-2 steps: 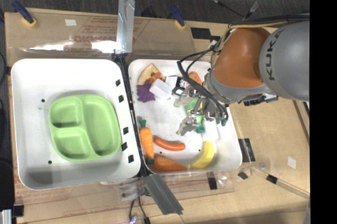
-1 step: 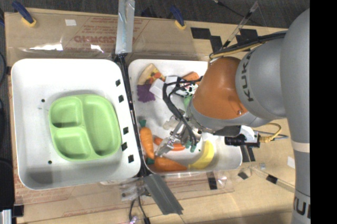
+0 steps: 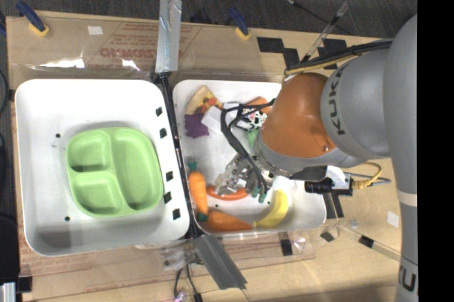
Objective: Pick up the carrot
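Metal two-finger tool (image 3: 237,183) low in the right white plastic bin (image 3: 312,217), open or closed impossible to tell. Just beside, long orange carrot (image 3: 198,192) near the bin's left wall. Risk: crowding by the yellow banana (image 3: 277,209), possibly catching the wrong item.

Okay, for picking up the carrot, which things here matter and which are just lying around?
Belongs to the job:
carrot
gripper
right bin, which holds the carrot

Just lying about:
green divided plate in the left bin
banana
purple item
second orange piece
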